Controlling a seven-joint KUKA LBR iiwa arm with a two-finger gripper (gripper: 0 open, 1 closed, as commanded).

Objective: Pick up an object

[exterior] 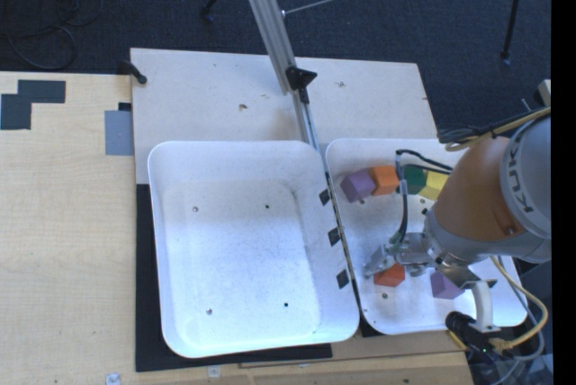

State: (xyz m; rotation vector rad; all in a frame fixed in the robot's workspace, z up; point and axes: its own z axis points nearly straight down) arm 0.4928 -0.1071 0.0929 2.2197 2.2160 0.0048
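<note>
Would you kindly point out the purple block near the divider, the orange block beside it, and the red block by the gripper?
purple block (pixel 357 185), camera view, on its top face.
orange block (pixel 385 178), camera view, on its top face.
red block (pixel 390 276), camera view, on its visible upper face.

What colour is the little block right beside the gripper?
Red-orange; the block shows in the camera view, by the gripper.
</note>
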